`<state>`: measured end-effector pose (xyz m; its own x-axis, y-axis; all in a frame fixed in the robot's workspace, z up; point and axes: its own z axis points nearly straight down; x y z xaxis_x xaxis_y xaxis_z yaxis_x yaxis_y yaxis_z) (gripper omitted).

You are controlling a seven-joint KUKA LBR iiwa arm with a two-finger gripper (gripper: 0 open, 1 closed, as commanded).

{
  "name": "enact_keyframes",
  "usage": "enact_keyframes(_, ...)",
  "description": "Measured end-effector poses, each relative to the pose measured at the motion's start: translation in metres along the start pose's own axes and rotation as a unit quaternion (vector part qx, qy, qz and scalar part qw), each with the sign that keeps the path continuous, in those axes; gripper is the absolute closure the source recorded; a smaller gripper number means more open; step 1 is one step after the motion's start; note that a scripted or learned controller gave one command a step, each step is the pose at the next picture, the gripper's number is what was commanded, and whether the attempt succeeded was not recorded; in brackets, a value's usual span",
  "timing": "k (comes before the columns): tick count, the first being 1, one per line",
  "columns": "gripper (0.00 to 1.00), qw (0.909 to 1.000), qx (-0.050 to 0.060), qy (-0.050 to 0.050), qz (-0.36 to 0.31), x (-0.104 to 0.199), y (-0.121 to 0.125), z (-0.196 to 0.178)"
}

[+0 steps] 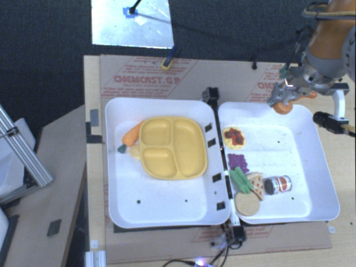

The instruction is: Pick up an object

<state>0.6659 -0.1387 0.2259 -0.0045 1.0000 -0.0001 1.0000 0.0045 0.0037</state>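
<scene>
Dark carpet floor (44,38); shiny metal sheet (132,15); wooden bench (61,149); cardboard underlay (150,77).

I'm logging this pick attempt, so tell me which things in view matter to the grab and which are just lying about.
In play:
gripper, above the right bin's far edge
orange object, right at the gripper
right bin

Lying about:
yellow divided plate and carrot, in the left bin
can, purple grapes, pizza slice

The arm (328,38) reaches in from the right, hand (282,100) hanging low.
</scene>
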Motion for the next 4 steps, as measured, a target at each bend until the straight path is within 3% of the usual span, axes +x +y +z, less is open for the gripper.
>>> enact_keyframes(1,1.00,1.0000,0.002,0.000,-0.001,0.049,-0.017,0.004)
enact_keyframes(3,1.00,1.0000,0.001,0.001,-0.003,0.159,-0.021,-0.011)
enact_keyframes(4,1.00,1.0000,0.002,0.001,-0.002,0.201,-0.035,0.012)
